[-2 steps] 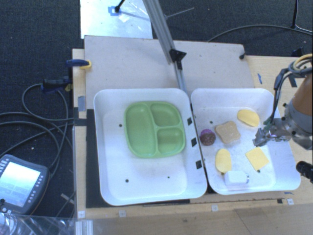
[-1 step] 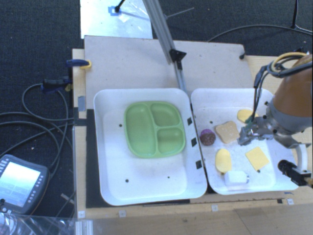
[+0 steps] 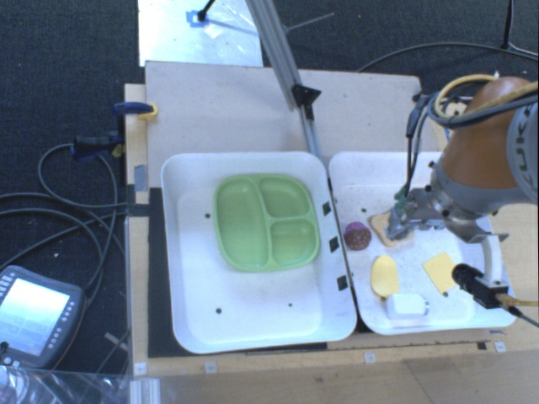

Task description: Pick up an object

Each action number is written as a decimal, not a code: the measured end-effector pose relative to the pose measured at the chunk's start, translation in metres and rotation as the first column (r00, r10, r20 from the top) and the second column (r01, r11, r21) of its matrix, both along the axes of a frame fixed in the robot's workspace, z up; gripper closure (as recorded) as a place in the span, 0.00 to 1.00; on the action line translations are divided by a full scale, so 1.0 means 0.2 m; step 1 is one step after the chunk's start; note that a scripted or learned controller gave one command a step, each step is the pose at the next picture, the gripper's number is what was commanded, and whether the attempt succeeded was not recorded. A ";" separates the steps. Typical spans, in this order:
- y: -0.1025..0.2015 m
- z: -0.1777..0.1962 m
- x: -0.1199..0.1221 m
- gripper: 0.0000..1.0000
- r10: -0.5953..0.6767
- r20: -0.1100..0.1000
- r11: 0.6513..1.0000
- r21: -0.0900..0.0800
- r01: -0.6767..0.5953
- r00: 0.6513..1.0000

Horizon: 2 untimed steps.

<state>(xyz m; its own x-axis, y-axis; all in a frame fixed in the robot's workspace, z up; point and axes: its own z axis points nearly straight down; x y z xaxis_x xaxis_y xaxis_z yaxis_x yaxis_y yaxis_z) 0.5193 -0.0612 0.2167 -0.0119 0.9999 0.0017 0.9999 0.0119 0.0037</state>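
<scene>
On the desk (image 3: 210, 99), the left shallow white bin (image 3: 185, 310) holds a pale green three-compartment plastic plate (image 3: 266, 223). In the right white bin (image 3: 362, 175), left to right: a dark purple round object (image 3: 358, 236), a yellow oval object (image 3: 384, 275), a white rectangular block (image 3: 407, 305) nr the front wall, & a yellow flat square piece (image 3: 440, 272). The gripper (image 3: 400, 224) sits low over a tan flat piece (image 3: 381, 224), just right of the purple one. Fingers' state: can't tell.

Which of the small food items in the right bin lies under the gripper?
The tan flat piece under the gripper; the purple round item, yellow oval and yellow slice lie apart.
</scene>
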 end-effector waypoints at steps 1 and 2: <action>0.24 -0.02 0.08 1.00 0.000 -0.002 1.000 0.000 0.000 1.000; 0.52 0.06 0.11 1.00 0.000 -0.001 1.000 0.001 0.000 1.000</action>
